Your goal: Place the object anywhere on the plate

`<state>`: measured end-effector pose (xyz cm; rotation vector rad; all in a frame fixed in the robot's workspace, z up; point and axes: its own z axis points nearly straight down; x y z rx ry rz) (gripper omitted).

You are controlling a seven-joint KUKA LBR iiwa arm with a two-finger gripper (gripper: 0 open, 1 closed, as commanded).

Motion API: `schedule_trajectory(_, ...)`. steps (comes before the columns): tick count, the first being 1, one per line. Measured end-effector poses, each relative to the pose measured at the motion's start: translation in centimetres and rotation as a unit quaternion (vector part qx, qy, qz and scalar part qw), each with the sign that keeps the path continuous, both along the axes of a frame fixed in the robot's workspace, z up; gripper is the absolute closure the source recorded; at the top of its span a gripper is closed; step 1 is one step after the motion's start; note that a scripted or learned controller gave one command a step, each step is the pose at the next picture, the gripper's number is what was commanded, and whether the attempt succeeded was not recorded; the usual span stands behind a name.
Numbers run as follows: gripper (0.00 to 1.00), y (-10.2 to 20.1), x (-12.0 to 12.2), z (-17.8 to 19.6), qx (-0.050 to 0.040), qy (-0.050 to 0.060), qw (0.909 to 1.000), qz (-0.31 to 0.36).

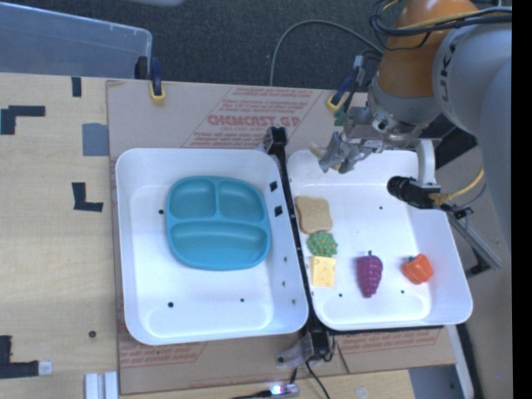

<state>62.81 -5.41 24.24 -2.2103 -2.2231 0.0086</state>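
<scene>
The fingers (336, 158) are what we check first, and they look parted with nothing between them, though at this angle we can't be fully sure of the gap. The gripper (340, 160) hangs over the far rim of the right bin (445, 306), near its far-left corner.

Now we sweep from the left. The left bin (199, 322) holds one thing: a single blue plate (219, 223) with three compartments, set a little toward the far side. We see bare white floor all around it, widest along the near edge and narrower on its left and right. The plate's right edge stops just short of the wall where the two bins meet.

Crossing that wall, we count five objects in the right bin. Three sit in a column close to the dividing wall: one slice of toast (314, 214) farthest back, one green broccoli (322, 243) touching it, then one yellow cheese block (323, 271) just beside that. Further right we have one purple eggplant (369, 273), apart from the column, and one orange pepper (418, 268) near the right wall. The far-right half of this bin's floor lies open, under the grey arm (474, 65).
</scene>
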Motion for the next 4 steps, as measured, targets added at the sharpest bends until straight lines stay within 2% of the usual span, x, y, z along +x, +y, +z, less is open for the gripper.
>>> schedule_trajectory(2, 1.0, 10.1, -1.6, 0.0, -0.0002, 0.0, 1.0, 0.0)
schedule_trajectory(3, 1.0, 15.3, -1.5, -1.4, -0.0008, 0.0, 1.0, 0.001)
schedule_trajectory(4, 1.0, 20.5, -3.3, -1.1, -0.0008, 0.0, 1.0, 0.001)
